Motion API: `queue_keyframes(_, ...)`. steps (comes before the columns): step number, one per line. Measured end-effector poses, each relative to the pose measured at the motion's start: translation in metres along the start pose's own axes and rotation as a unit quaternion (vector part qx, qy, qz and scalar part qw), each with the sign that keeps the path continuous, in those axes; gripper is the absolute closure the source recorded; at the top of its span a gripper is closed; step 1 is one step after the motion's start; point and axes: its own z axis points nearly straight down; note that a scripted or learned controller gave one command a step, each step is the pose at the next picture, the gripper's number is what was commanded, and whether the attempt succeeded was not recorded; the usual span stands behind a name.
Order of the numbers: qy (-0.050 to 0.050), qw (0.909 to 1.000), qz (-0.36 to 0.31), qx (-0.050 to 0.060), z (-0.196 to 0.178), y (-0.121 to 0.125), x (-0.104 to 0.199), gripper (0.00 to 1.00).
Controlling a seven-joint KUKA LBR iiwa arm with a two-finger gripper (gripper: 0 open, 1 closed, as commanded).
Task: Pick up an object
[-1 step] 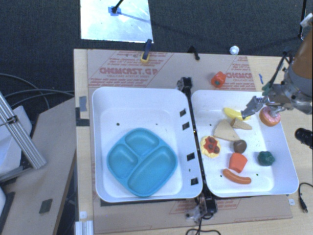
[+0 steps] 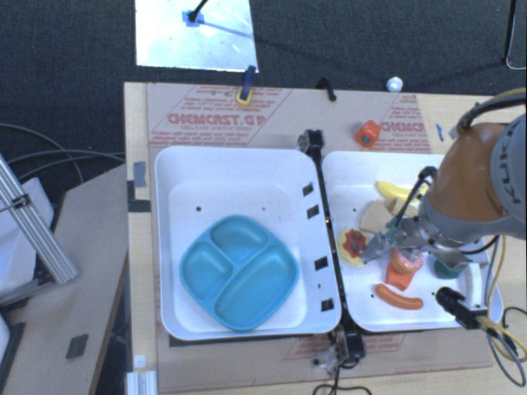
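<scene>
An orange-red object [image 2: 403, 270] lies in the right bin [image 2: 350, 171], lower right of the frame, directly beneath the gripper [image 2: 394, 241]; whether the gripper is clamped on it cannot be told. Nearby lie a sausage [image 2: 399, 297], a banana [image 2: 395, 191] and a red-yellow piece [image 2: 355, 244]. The left bin [image 2: 177, 171] holds a blue divided plate [image 2: 239, 271].

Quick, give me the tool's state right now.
Tool: down in the right bin among the toy food; open or closed cannot be told from this view.
</scene>
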Motion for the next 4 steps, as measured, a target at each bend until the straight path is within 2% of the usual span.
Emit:
queue_keyframes(1,-0.006,0.9998,-0.001,-0.020,0.017,-0.006,0.005,0.00)
queue_keyframes(2,-0.002,0.9999,-0.004,-0.012,-0.058,0.006,0.057,0.00)
queue_keyframes(3,-0.002,1.0000,0.000,-0.008,-0.054,0.004,0.053,0.00)
queue_keyframes(4,-0.003,0.9999,-0.001,-0.010,0.034,0.029,-0.004,0.00)
